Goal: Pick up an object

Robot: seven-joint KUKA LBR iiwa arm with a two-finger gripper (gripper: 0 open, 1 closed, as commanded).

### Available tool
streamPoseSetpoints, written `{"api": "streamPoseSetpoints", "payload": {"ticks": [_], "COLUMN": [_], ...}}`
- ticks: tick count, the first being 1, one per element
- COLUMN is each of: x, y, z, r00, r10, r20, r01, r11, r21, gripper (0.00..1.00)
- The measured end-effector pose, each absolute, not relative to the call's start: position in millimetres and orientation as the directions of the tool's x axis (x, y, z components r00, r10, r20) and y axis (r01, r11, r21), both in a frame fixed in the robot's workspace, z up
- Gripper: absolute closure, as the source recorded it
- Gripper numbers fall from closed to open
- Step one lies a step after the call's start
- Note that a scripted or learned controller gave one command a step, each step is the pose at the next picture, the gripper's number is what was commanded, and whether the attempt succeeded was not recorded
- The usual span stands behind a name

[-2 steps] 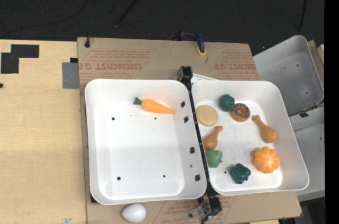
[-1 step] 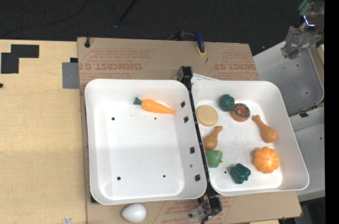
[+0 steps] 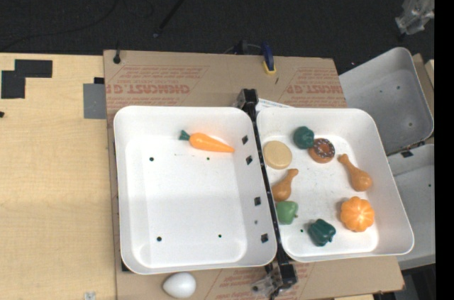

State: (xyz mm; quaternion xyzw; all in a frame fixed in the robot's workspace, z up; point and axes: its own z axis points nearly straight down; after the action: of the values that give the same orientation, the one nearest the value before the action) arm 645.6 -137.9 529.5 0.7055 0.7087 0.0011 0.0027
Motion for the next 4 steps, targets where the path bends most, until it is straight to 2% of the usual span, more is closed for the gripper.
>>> {"api": "streamPoseSetpoints", "payload": {"ticks": [1,2,3,4], "x": [643.8,644.0,611.1,626.0], "y": [-46.2,-23.4,52.2,64.7], "z": [451.0,543.1,439.8,538.9], "r00": [-0.008,-0.004,-0.007,-0.003], "r10": [1.0,1.0,1.0,1.0], "r20": [0.004,0.0,0.001,0.001], "r01": [1.0,1.0,1.0,1.0], "r11": [0.008,0.004,0.007,0.003], "r21": [-0.011,0.006,-0.015,0.007], "gripper": [1.0,1.0,1.0,1.0]}}
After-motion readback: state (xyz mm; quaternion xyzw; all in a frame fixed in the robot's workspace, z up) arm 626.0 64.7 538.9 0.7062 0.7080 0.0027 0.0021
